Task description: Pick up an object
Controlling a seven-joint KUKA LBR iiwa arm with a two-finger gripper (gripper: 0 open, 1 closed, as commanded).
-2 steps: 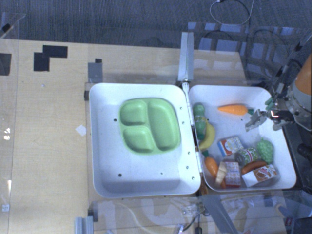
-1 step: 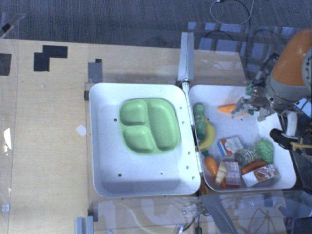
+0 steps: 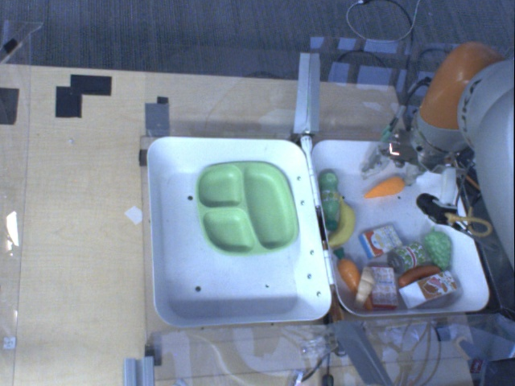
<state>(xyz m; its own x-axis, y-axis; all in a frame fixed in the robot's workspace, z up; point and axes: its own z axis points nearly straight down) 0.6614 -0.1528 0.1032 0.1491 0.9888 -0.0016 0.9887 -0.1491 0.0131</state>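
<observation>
- In the far corner of the right bin (image 3: 352, 161), the grey arm (image 3: 483, 103) has its jaws low over the white floor. We cannot tell whether they are open or closed, and we see nothing held in them.
- An orange carrot (image 3: 384, 188) lies just beside the jaws, on their near side towards the camera. We judge it the likeliest pick.
- The carrot lies flat. Its long axis runs across the view, rising slightly to the right, with bare bin floor around it.
- We reckon the coming move turns on a short shift towards the camera and a closing across the carrot's narrow width, not along its length.
- One arm serves the counter (image 3: 80, 232), so no other is nearer.
- We count two bins. The left bin (image 3: 165, 240) holds one green tray (image 3: 245, 207) of three compartments.
- In the right bin we count one carrot, one banana (image 3: 346, 225), one green bottle (image 3: 328, 188), one second orange piece (image 3: 348, 273), one green can (image 3: 409, 256), one knobbly green piece (image 3: 439, 248), one red sausage (image 3: 418, 274) and three small cartons (image 3: 381, 240).
- All but the carrot crowd the bin's left wall and near end, well apart from the jaws.
</observation>
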